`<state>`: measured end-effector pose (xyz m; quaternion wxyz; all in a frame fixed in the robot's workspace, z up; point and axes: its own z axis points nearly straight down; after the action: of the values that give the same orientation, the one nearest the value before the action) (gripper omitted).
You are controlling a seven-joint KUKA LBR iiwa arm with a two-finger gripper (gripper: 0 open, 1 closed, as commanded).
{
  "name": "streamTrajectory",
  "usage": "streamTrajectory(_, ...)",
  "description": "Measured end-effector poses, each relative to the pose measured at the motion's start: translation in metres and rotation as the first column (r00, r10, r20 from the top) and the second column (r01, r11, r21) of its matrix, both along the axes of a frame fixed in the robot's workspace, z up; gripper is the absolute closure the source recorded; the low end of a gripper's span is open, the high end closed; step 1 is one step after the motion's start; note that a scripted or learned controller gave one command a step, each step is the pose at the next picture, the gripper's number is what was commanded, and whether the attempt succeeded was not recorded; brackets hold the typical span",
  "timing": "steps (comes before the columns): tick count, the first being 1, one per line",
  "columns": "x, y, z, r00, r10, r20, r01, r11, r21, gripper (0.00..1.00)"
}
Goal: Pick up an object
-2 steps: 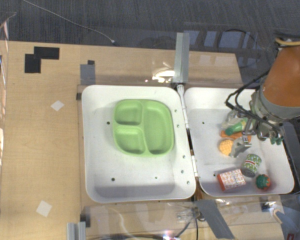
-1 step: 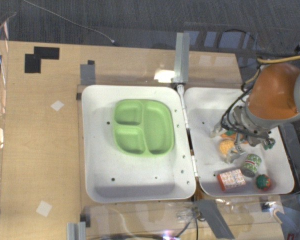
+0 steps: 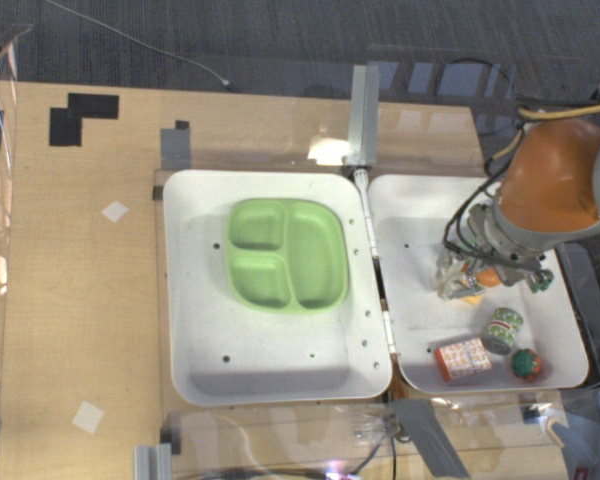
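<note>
**Gripper down in the right bin, over a small cluttered pile**

Going left to right on my feed: the left bin [image 3: 270,368] holds a light green divided tray [image 3: 285,254] with three compartments, sitting near the middle. The right bin [image 3: 420,348] has all the small stuff. My gripper [image 3: 485,276] is low over a crumpled silvery packet [image 3: 457,284] with a bit of orange [image 3: 490,278] showing right beside it. I can't tell how the fingers are set, the wrist blocks them. Below that sits a small green-patterned can [image 3: 503,329], a red and white printed box [image 3: 463,358], and a green and red ball-like item [image 3: 525,364] near the front corner. No label is readable at this size.
</note>
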<state>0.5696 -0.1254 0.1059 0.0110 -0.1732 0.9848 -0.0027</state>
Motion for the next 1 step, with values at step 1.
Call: streamTrajectory(1,0.0587,0.0449,0.0783,0.824,-0.566,-0.011,0.566,0.824,0.010,1.00)
